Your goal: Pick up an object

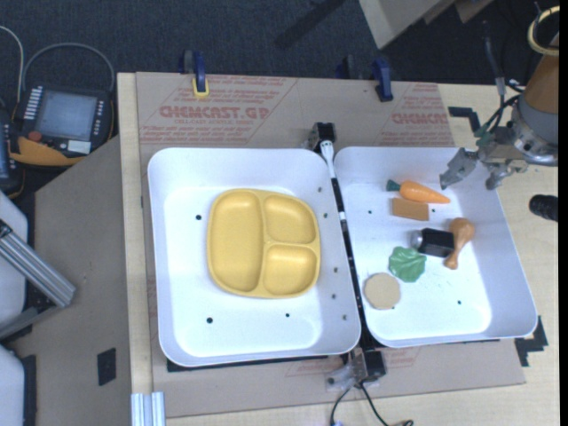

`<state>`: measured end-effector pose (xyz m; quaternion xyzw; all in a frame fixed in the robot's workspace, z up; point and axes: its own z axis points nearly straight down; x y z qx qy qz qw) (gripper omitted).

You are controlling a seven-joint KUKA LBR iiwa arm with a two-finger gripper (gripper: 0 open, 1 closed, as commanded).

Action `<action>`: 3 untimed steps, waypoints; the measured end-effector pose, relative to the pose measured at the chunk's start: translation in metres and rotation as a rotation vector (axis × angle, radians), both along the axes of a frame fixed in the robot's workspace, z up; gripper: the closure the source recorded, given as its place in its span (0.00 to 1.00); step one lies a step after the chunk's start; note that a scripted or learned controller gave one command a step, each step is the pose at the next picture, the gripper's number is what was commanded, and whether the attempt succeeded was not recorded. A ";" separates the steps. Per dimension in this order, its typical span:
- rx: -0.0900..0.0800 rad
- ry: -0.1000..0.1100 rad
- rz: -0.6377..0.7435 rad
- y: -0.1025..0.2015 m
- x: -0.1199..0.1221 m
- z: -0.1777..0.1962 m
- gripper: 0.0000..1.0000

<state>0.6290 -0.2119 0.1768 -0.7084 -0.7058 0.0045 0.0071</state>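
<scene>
The right bin (479, 313) holds several small items. An orange carrot (422, 192) lies at its upper middle, with a tan-orange block (410, 209) just below it. A black and silver piece (434, 241) sits beside a brown drumstick (459, 239). Lower left are a green leafy piece (406, 264) and a round tan disc (382, 291). My gripper (470, 174) hovers over the bin's upper right corner, just right of the carrot. Its fingers (451, 169) are spread open with nothing between them.
The left bin (177, 193) holds a yellow divided plate (264, 241). A black clamp (324, 136) sits between the bins at the back. Blue clamps (199, 67) pin the cardboard base. A pendant with a screen (62, 114) lies off the bench at left.
</scene>
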 end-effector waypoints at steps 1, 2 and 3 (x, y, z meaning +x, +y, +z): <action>-0.003 -0.015 0.004 0.001 0.004 0.010 0.00; -0.002 -0.009 0.004 0.005 -0.002 -0.053 0.00; -0.002 -0.016 0.004 0.005 -0.001 -0.092 0.00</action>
